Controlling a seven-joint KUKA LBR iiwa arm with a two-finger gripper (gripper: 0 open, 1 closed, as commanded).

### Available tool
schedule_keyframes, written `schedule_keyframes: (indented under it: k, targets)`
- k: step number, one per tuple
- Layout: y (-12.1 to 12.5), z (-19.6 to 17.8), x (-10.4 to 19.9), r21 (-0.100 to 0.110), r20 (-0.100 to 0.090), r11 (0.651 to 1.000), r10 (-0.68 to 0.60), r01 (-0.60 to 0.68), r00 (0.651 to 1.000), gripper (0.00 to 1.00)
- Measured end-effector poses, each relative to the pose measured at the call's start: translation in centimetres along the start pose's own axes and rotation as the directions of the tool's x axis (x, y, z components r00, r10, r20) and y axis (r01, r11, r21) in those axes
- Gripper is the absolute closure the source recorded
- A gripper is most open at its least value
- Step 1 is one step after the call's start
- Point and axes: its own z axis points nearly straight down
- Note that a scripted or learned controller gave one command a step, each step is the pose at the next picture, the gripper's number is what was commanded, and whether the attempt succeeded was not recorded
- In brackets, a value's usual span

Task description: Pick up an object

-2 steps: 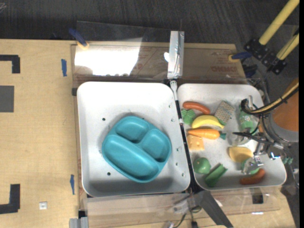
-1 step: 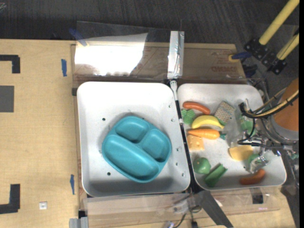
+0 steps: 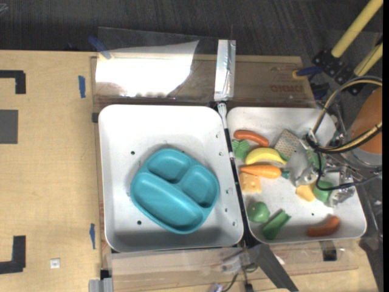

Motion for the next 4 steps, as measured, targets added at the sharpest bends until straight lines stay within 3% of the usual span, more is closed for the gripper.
schedule_keyframes:
  k: [1,2,3,4]
  targets:
    - [-0.2,-1.3,-0.4,0.008,0.008,1.0,0.002,-0.002,1.0,1.0]
    - [2.2,-10.4,-2.8,0.0,0.0,0.986,-0.164,0.164,0.986,1.0]
    - [1.3,-21.2,-1.4,0.002,-0.001,0.966,-0.259,0.259,0.966,1.0]
    - [-3.7,-19.9,-3.0,-0.005,0.003,0.891,-0.454,0.454,0.891,1.0]
